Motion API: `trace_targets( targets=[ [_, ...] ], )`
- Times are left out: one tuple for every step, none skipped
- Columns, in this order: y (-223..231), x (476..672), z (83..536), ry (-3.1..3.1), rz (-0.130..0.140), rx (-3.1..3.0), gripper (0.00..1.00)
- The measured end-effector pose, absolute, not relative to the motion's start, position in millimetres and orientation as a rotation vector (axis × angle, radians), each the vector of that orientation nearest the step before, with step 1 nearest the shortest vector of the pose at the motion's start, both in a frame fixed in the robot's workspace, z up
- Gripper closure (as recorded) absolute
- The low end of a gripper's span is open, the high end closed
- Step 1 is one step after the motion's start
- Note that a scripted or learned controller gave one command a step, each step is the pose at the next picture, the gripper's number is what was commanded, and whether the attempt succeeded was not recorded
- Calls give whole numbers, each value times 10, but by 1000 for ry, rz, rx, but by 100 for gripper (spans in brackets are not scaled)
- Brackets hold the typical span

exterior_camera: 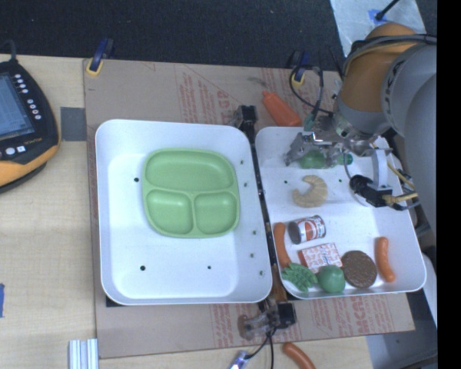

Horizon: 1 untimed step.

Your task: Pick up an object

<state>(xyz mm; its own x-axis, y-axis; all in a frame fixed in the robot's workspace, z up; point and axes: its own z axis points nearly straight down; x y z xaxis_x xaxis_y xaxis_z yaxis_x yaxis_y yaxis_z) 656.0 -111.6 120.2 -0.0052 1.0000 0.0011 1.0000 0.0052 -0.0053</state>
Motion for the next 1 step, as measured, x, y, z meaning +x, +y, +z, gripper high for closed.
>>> trace_targets(
  targets=[
    [-1430,6340,1808,-2224,2,-2218,0]
  ],
)
